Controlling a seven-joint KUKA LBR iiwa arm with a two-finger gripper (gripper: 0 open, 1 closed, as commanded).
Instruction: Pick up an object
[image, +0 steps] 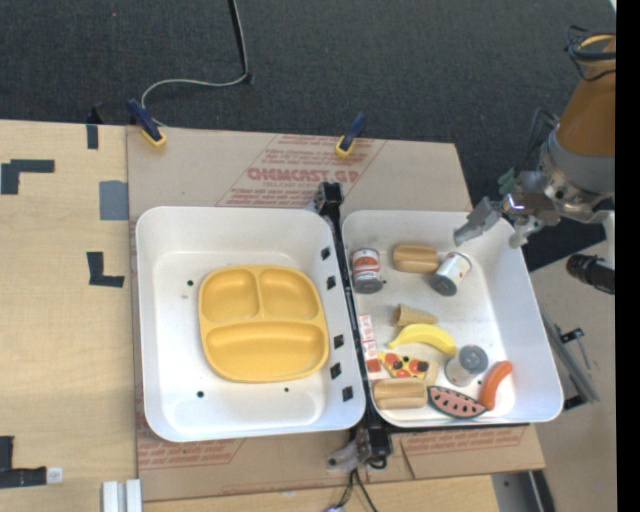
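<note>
My gripper (487, 222) hangs over the right bin's (528, 300) far right rim, grasping nothing that I can see. Its nearest object, the tin (451, 272), lies just below-left.

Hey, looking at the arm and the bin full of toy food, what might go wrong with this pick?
The gripper hangs at the right bin's rim, so descending here may strike the wall. The banana, pizza slice, watermelon slice and hot dog lie crowded together, so a grasp might nudge neighbours or catch two.
</note>
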